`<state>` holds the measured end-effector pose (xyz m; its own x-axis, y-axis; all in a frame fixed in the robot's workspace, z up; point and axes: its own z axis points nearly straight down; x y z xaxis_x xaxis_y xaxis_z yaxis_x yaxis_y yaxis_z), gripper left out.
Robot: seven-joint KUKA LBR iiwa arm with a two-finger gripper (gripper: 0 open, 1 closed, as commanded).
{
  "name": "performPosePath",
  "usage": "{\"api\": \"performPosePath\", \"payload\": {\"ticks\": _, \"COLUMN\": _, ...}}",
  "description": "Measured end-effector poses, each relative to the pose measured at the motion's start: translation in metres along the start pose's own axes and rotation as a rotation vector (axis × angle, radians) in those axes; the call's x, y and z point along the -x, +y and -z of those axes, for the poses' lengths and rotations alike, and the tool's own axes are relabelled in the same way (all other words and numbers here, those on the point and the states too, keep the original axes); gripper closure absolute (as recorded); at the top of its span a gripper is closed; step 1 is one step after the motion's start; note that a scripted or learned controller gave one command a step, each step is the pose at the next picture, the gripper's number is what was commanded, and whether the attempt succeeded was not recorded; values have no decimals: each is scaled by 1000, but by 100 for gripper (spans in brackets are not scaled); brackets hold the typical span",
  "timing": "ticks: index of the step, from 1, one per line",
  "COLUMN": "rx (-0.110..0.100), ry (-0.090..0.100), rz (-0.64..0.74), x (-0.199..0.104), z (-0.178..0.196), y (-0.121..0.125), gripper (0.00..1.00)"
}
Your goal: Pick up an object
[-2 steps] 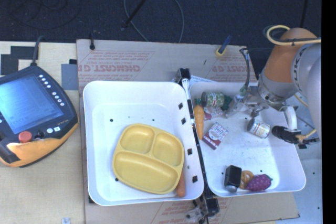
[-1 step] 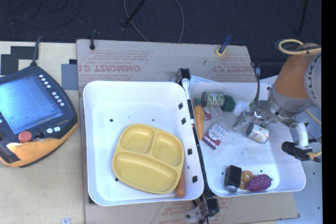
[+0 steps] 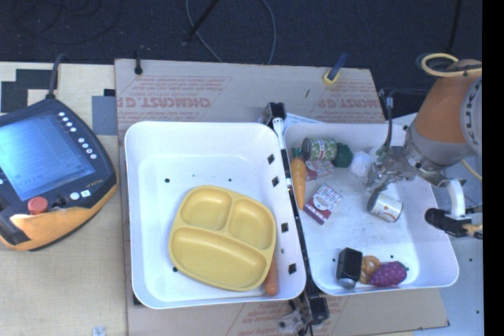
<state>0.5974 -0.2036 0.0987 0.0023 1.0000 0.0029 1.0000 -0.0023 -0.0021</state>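
- One small can point(image 3: 386, 206), silvery with a white open end, lies tilted in the right bin point(image 3: 441, 267), near its right wall.
- Tool point(image 3: 383, 177) directly above the can; grip state: cannot tell.

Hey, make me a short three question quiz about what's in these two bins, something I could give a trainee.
1. True or false: the yellow divided plate lies in the left bin.
2. Which item lies nearest the tool? A) bunch of purple grapes B) small white can C) green bottle
3. Fill in: the carrot lies in the right bin, along its ____ wall.

Key: 1 true. 2 B, the can sits just below the tool. 3 left, beside the divider between the bins.
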Motion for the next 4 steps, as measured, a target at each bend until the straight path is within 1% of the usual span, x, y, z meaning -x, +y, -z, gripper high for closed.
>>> {"api": "performPosePath", "payload": {"ticks": 1, "rx": -1, "ry": 0, "rz": -1, "x": 0, "z": -1, "y": 0, "gripper": 0}}
{"api": "performPosePath", "payload": {"ticks": 2, "rx": 0, "ry": -2, "rz": 0, "x": -12, "z": -11, "y": -39, "gripper": 0}}
{"api": "performPosePath", "payload": {"ticks": 3, "rx": 5, "ry": -2, "rz": -4, "x": -10, "z": 1, "y": -36, "gripper": 100}}
{"api": "performPosePath", "payload": {"ticks": 4, "rx": 7, "ry": -3, "rz": 8, "x": -60, "z": 59, "y": 18, "gripper": 100}}
